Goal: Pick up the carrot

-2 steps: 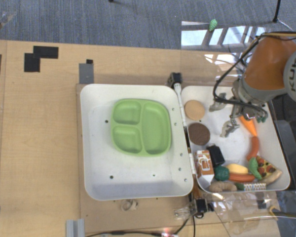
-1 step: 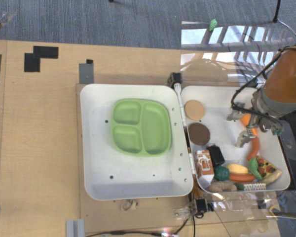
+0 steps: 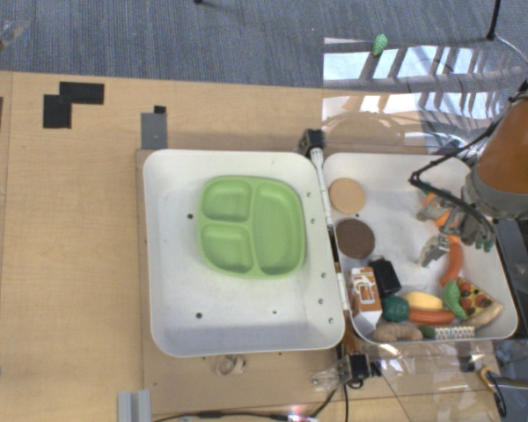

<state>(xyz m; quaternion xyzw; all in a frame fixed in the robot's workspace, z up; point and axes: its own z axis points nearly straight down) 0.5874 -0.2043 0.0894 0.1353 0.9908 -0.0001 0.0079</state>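
Pale wood: looking down on a light timber surface [image 3: 62,262] carrying two shallow white bins side by side. Noting black angular marks [image 3: 70,102] near the surface's far left corner and a small grey bracket [image 3: 155,129] just beyond the left bin's far edge. Seeing blue-grey carpet [image 3: 158,25] running past the far edge of the surface, with thin black stand legs [image 3: 495,7] crossing it and a clear, glaring plastic sheet [image 3: 422,69] lying beyond the right bin.

Finding a green divided plate [image 3: 251,227] sitting in the middle of the left bin [image 3: 172,323].

Finding the carrot [image 3: 455,260] lying in the right bin [image 3: 396,170] near its right edge, orange with a green top pointing toward the near edge, tilted slightly off the bin's long axis. Spotting the gripper [image 3: 449,240] hanging at the carrot's far end, reaching in under the arm's orange band [image 3: 515,143]; being unable to tell whether open, closed or gripping.

Counting other things crowding the right bin: a tan disc [image 3: 347,195] and a brown disc [image 3: 355,237] along the left edge, a small box [image 3: 363,290] and a black block [image 3: 386,277] beside them, and toy food [image 3: 425,303] piling up along the near edge.
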